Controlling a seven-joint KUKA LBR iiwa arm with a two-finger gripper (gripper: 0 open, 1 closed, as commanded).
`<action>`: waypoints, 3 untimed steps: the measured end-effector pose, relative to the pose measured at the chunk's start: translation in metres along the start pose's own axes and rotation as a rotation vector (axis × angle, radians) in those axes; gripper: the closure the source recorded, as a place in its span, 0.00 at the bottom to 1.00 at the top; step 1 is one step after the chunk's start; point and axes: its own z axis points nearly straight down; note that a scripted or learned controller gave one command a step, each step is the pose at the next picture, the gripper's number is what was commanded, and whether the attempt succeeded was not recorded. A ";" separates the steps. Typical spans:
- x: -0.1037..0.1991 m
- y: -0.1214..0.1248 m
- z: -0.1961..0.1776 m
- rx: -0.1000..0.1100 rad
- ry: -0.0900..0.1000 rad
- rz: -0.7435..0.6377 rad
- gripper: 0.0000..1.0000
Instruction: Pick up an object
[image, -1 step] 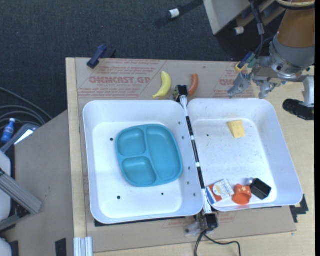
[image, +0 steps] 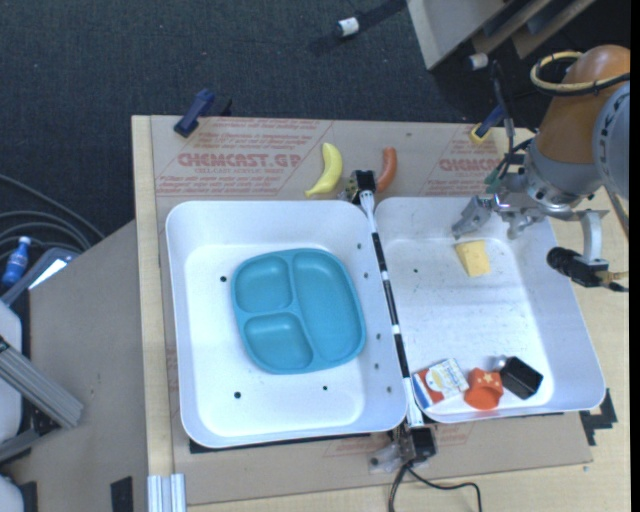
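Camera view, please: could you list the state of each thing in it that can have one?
gripper: open, holding nothing, above the right bin's far end.
yellow block: lying loose in the right bin, just below the gripper.
blue divided plate: flat in the left bin, compartments bare.
banana: lying on the board behind the bins.
small carton: lying flat at the right bin's near edge.

A divided tray (image: 298, 310) is set in the left bin (image: 190, 240); a block (image: 474, 257) is placed in the right bin (image: 560, 330).

Single fixed cam above worktop (image: 300, 140), slanted downward, mid-range; both white bins (image: 190, 300) in frame, arm (image: 580, 120) entering right.
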 end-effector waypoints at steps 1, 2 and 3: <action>-0.024 0.007 0.048 -0.001 0.000 0.000 0.00; -0.024 0.008 0.037 -0.003 -0.001 -0.001 1.00; 0.003 0.008 -0.064 -0.005 -0.001 -0.002 1.00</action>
